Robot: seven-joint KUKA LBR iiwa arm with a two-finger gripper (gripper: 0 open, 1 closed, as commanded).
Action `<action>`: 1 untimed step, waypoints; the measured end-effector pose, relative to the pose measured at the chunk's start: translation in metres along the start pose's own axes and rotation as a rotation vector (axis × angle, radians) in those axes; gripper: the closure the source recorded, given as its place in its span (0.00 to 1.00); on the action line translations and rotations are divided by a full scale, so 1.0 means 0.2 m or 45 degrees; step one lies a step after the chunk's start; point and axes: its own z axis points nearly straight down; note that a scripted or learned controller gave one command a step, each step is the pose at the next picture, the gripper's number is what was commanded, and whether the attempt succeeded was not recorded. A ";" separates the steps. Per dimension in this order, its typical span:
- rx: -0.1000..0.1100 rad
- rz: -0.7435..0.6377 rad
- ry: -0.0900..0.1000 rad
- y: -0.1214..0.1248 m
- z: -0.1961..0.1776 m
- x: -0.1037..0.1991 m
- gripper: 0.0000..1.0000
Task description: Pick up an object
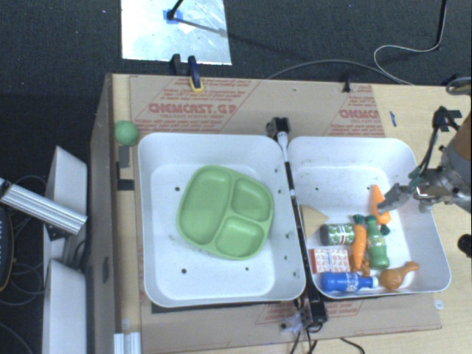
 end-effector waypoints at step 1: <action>-0.002 0.002 -0.001 0.24 0.73 -0.13 0.00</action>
